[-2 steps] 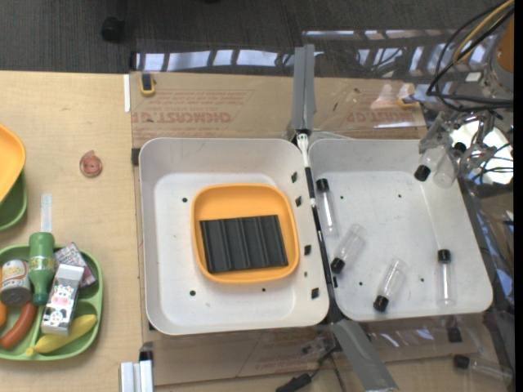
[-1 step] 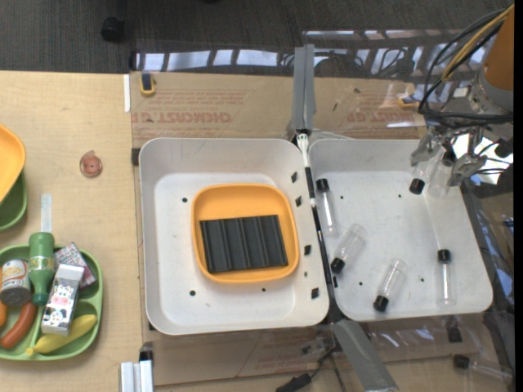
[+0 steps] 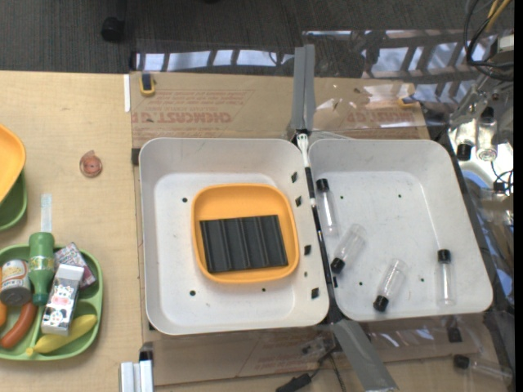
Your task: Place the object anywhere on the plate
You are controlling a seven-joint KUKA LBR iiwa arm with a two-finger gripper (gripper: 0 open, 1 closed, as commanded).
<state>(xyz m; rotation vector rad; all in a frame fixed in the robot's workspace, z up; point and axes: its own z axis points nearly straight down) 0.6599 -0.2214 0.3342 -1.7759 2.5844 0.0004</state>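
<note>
An orange square plate [image 3: 242, 194] lies in the middle of the left white bin [image 3: 167, 243]. A dark grey ribbed slab [image 3: 245, 244] rests flat on the plate and covers most of its inside. In the right white bin [image 3: 384, 194] lie several clear vials with black caps: one along the left wall [image 3: 324, 207], one near it [image 3: 347, 249], one toward the front [image 3: 389, 284] and one at the right [image 3: 444, 274].
A green tray of toy food [image 3: 49, 300] and an orange bowl [image 3: 8, 166] sit on the wooden bench at far left, with a small pink disc [image 3: 91, 164] nearby. Flattened cardboard [image 3: 212, 113] lies behind the bins. Cables and metal fittings [image 3: 486, 129] crowd the right edge.
</note>
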